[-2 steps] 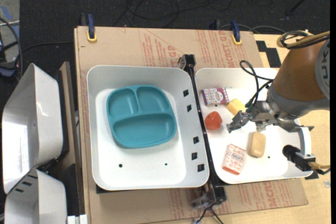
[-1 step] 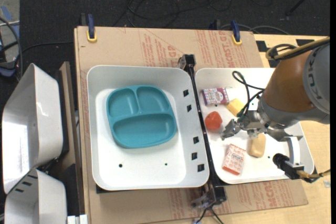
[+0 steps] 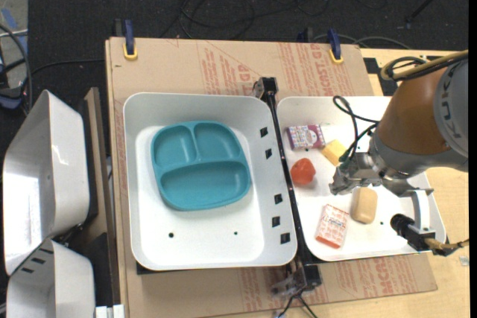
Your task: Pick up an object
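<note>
We saw the pincer (image 3: 349, 181) low in the right bin (image 3: 373, 253), beside a tan block (image 3: 364, 205); we could not tell its state. The arm (image 3: 421, 123) bent in from the right. Around it lay a red ball (image 3: 302, 172), yellow piece (image 3: 334, 152), purple packet (image 3: 305, 135) and red-white packet (image 3: 332, 226). The left bin (image 3: 149, 234) held a teal tray (image 3: 200, 164).

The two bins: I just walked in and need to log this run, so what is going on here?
A grey and orange robot arm reaches in from the right over the right bin. Its pincer hangs low among the small items there: a red object, a yellow block, a tan piece, a purple packet and a red and white packet. The left bin holds a teal divided tray.
</note>
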You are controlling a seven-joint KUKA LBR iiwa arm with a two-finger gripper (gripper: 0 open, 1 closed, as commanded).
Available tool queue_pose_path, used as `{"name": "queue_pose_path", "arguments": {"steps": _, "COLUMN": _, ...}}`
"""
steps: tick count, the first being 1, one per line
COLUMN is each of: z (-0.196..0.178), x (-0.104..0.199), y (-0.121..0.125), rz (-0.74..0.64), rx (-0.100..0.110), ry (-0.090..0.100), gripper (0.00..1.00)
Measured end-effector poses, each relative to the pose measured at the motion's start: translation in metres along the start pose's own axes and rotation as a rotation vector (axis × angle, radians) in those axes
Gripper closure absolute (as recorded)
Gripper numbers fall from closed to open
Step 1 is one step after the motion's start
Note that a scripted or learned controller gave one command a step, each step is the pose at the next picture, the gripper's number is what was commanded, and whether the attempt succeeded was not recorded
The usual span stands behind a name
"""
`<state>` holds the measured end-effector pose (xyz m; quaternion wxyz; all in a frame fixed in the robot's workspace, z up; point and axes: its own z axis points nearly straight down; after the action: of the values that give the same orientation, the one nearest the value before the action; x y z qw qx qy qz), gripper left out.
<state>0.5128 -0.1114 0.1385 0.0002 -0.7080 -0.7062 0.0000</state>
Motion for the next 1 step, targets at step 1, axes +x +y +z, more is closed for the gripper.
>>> {"name": "queue_pose_path", "arguments": {"steps": 1, "z": -0.0427, "x": 0.0025, "y": -0.0013, "rz": -0.005, "rx": -0.004, "ry": -0.001, "gripper": 1.0}}
